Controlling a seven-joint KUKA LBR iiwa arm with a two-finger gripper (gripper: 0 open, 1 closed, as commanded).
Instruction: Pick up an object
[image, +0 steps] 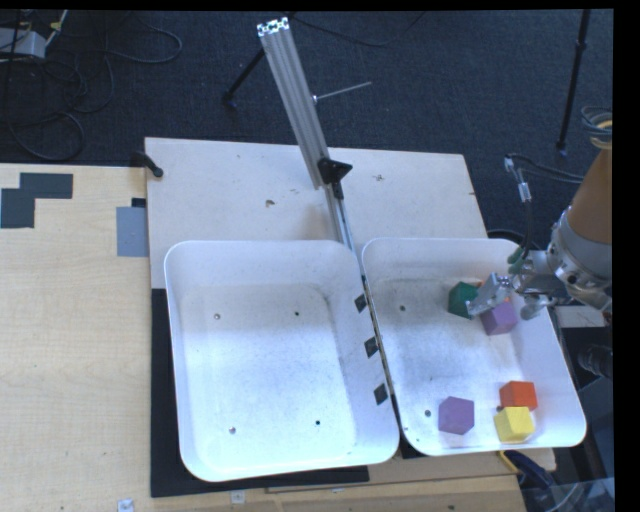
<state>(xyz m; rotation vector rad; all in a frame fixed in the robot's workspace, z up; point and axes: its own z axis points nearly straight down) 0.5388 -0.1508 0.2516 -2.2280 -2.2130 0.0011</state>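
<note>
While the end effector (497, 297) hovers, a lilac block (499, 318) touches it.

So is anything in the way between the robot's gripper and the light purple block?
Nothing visible. The gripper sits right over the light purple block in the right bin. A green block lies close beside it on the left, to the side of the gripper and purple block, not between them.

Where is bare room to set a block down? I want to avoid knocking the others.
The left bin offers its whole floor. In the right bin, the strip beside the divider is free. Crowded: gripper by green block and purple block; near corner blocks.
</note>
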